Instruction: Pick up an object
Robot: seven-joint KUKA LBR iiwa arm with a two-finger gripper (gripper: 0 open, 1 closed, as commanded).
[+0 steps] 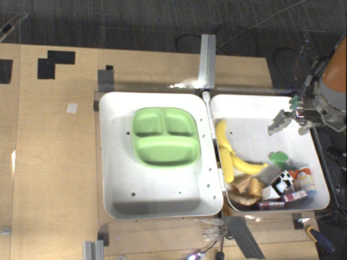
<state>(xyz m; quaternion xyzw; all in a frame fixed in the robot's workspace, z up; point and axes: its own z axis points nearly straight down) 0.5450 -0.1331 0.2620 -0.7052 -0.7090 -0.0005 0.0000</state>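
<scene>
My gripper point(289, 125) hangs over the upper right part of the right bin point(246, 118), open, with nothing between its fingers. Below it, at the bin's front, lies a pile of objects: a yellow banana point(248, 166), a yellow corn cob point(224, 153), a small green piece point(278, 157), brown pieces point(246, 188), a black-and-white box point(282, 184), a small bottle point(304, 179) and a purple pen point(274, 204). The gripper is apart from all of them, up and to the right of the green piece.
A green divided plate point(164, 135) lies in the left bin point(116, 188). A metal post point(207, 58) stands behind the wall between the two bins. The arm's orange band point(336, 72) sits at the right edge.
</scene>
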